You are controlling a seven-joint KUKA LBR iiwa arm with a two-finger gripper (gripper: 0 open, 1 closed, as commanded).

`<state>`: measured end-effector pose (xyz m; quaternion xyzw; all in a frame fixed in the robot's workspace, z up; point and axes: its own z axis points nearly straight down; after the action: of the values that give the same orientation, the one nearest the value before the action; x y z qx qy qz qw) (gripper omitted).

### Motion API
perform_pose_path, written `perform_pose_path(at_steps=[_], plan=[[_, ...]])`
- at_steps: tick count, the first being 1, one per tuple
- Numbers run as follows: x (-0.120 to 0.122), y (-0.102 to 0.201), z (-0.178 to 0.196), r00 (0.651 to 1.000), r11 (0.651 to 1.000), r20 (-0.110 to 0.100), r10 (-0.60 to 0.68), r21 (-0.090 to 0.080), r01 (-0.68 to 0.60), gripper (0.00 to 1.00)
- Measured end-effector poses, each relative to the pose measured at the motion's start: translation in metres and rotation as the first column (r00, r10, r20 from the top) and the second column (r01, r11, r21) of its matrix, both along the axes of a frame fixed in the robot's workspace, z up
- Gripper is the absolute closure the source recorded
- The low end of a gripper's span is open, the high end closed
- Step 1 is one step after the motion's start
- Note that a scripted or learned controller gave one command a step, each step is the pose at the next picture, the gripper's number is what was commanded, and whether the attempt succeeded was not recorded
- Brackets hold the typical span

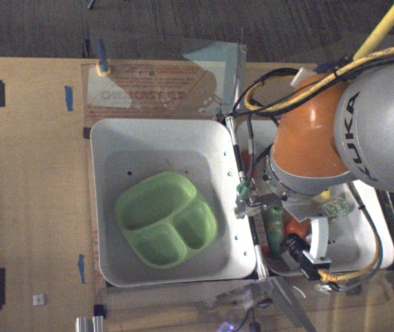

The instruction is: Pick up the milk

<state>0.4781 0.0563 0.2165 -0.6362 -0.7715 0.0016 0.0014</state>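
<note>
Milk: cannot tell where, and so cannot tell which way pointing or how the long axis runs.

Hidden in large part beneath the arm point(363, 130), the right bin point(385, 237), with only a few things peeping out near its left wall and lower half. Closest to that wall, a slim green bottle-like thing point(274, 227), long axis running up and down the view. Just beside it on the right, perhaps touching, a small orange-red thing point(292, 224). Farther right, a pale yellow-green thing point(332, 207), too small to name. Cannot read any of these as milk.

Low over the left edge of the right bin, by the wall between the two bins and under the orange band point(307, 147), the gripper point(254, 203). Cannot tell how far open, nor whether anything is held.

In the left bin point(114, 151), a green divided plate point(166, 218) with three compartments, lying flat near the middle, well apart from the gripper. Around both bins, the pale wooden bench point(31, 185), marked with strips of blue tape point(68, 97).
</note>
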Motion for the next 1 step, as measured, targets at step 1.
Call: perform_pose_path(at_steps=[1], plan=[[-0.0002,-0.0002,0.0087,1.000,1.000,-0.002,0.000,-0.001,0.000,1.00]])
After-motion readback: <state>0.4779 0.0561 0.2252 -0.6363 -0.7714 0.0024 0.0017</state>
